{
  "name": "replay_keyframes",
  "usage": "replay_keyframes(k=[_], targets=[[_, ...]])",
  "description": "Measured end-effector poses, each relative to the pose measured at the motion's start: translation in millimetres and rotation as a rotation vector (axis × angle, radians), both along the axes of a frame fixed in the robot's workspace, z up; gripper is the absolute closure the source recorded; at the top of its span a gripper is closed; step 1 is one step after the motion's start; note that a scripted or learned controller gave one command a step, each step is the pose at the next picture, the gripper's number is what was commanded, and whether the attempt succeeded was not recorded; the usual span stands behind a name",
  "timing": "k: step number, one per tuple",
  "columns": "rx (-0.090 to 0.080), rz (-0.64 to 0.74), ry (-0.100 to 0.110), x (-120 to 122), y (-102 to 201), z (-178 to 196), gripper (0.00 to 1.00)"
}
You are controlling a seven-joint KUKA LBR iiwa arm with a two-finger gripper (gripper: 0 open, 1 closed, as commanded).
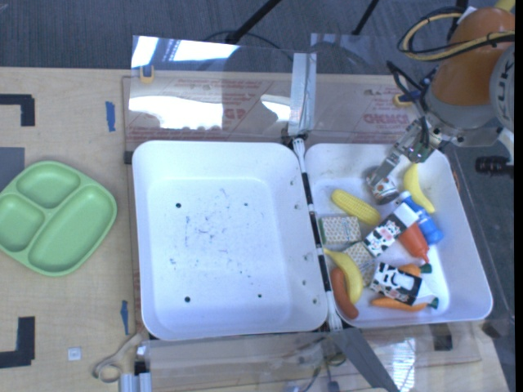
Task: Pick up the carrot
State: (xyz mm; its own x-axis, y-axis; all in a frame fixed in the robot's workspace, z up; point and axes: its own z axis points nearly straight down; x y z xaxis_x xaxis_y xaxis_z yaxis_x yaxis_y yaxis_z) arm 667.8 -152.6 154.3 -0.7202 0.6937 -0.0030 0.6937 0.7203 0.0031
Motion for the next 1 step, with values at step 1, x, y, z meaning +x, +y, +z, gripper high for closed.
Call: replay_keyframes(k=[1], targets=[[0.000,0.109,0.001,-4.0,54.7,-12.2,0.00]])
